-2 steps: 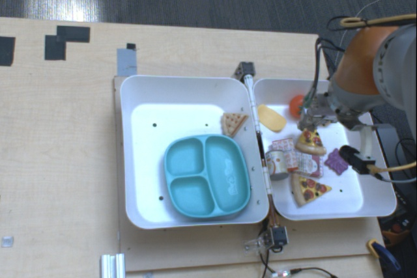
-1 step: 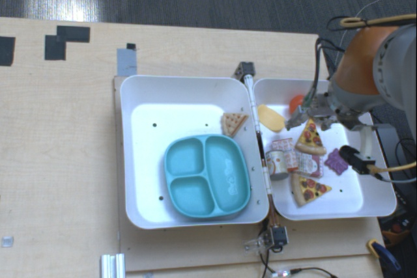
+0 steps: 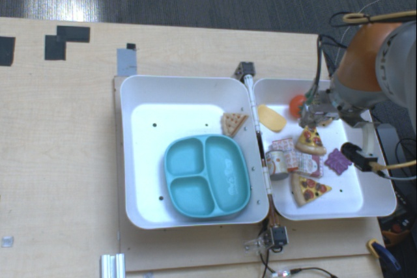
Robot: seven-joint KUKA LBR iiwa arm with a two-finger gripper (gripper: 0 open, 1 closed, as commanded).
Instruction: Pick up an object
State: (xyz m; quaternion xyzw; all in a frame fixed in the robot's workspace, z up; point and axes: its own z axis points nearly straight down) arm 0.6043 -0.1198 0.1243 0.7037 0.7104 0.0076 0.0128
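A toy pizza slice (image 3: pixel 309 189) lies nearest the camera in the right bin (image 3: pixel 378 205), below the end effector (image 3: pixel 315 115); left of it, the left bin (image 3: pixel 146 140) holds a teal divided plate (image 3: pixel 206 176). A second pizza slice (image 3: pixel 310 140) sits just under the end effector, a purple piece (image 3: pixel 337 161) to its lower right, yellow cheese (image 3: pixel 272 118) to its left. Whether its fingers are apart or together cannot be told.
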